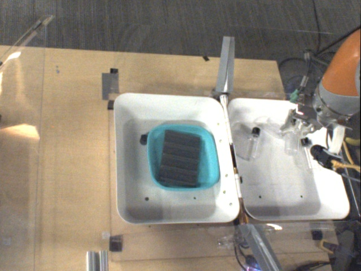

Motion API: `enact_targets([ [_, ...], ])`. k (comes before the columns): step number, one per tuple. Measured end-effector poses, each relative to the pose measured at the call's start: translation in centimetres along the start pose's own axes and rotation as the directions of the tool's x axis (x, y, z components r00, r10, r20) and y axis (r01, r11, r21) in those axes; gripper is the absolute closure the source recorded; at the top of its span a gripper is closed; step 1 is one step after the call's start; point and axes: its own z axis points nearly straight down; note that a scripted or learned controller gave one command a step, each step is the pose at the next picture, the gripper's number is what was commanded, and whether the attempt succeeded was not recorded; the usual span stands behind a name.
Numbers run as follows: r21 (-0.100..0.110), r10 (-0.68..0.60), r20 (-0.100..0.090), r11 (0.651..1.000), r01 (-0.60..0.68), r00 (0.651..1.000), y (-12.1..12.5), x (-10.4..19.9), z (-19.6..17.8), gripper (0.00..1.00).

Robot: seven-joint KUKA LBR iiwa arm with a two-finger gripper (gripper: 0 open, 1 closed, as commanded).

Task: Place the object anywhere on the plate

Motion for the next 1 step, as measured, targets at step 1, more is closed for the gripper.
enact_targets([
  [1, 0.0, 0.0, 0.0, 1.0, 0.0, 1.0, 0.0, 0.0, -0.01, 0.0],
])
